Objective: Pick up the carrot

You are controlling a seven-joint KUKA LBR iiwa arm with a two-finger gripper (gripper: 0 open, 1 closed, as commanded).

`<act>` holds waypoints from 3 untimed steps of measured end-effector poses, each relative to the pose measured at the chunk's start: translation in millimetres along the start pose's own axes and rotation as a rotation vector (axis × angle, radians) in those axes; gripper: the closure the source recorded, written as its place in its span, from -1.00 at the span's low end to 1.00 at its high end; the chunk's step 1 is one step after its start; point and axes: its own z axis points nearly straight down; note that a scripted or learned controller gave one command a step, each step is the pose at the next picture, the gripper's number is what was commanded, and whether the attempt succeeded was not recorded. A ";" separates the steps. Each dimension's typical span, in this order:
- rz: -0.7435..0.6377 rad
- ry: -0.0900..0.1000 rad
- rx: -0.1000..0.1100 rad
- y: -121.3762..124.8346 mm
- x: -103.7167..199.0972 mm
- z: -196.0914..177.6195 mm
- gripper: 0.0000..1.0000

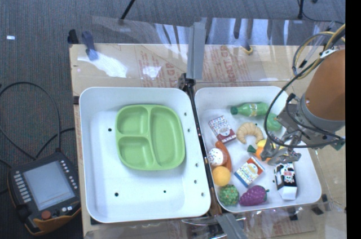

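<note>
We're looking down on the worktop (135,63) with its two white bins, and the arm (327,91) reaches in over the right bin (313,176). The hand (280,149) hangs low near that bin's right side, above a small yellow-and-orange piece, and we cannot tell how far open it is or whether it grips anything, since the metal there is too tangled to read

The carrot (224,153), as we read it, is the slim orange thing lying toward the left side of the right bin, squeezed just beside a white egg-like toy (215,156) and above an orange fruit (221,176). A croissant (250,132) sits between it and the hand, so the two are apart

We judge this as the approach step, with no grasp on the carrot yet. The next move calls for us to shift leftward across the bin, clear the croissant and the small carton (249,171), and come down along the carrot's length; the close neighbours leave little room for the fingers

Elsewhere in the right bin sit a green bottle (250,109), purple grapes (253,195) and a milk carton (286,180). The left bin (96,136) carries a green divided plate (150,136). Clear film covers the worktop's far part, dark carpet lies beyond with stand legs, and a control pendant (45,191) rests on the floor at left
</note>
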 end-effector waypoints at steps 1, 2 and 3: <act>0.067 -0.008 0.011 21.9 1.3 104.2 1.00; 0.122 -0.002 0.002 75.8 -41.2 3.9 1.00; -0.015 -0.003 0.004 63.2 -29.1 -121.5 1.00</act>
